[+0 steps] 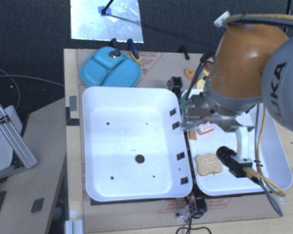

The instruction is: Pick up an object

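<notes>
Grey arm with an orange band [244, 52] reaches in from the right and hangs low over the near-left part of the right shallow white bin [276, 162]. Its wrist covers much of that bin.

The tool [191, 121] sits under the wrist, at the wall shared by the two bins. It is masked by the arm body, so I cannot tell whether it is open or closed, or whether it has hold of anything.

Objects in the right bin:
- Small red-and-white packet [205, 128], just beside the tool on its right and partly tucked under the wrist.
- Tan toast-shaped slice [208, 164], flat on the bin floor, nearer the front edge, apart from the packet.

Left shallow white bin [122, 94]: one small dark round disc [139, 158] on the floor, slightly front of centre. A few tiny dark specks lie around it.

Beyond the bins on the counter [156, 65]:
- Blue lidded plastic container [111, 68], touching or just behind the left bin's far rim.
- Small orange-brown piece [189, 73], near the right bin's far corner.
- Shiny square metal sheet [106, 13], further back on dark ground.
</notes>
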Robot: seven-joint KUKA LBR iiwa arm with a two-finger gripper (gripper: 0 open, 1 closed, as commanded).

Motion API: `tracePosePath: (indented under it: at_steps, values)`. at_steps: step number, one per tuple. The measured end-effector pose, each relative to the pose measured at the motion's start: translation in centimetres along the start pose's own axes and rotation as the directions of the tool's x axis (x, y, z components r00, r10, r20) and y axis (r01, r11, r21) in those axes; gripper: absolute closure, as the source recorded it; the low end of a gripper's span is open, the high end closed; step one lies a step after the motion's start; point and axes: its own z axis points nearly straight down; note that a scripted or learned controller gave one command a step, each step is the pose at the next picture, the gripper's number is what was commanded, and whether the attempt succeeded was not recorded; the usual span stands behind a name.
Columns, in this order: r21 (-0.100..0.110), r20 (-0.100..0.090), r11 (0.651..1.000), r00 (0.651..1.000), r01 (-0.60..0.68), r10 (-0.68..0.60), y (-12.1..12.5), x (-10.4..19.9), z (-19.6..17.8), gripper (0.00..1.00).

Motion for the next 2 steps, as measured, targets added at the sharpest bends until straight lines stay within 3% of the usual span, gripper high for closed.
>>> tracePosePath:
  at_steps: [1, 2]
  values:
    - [-0.001, 0.000, 1.000, 1.000, -0.005, 0.005, 0.0, -4.4, -5.4, 1.00]
    - [0.002, -0.001, 1.000, 1.000, 0.000, 0.000, 0.0, 1.5, -8.3, 1.00]
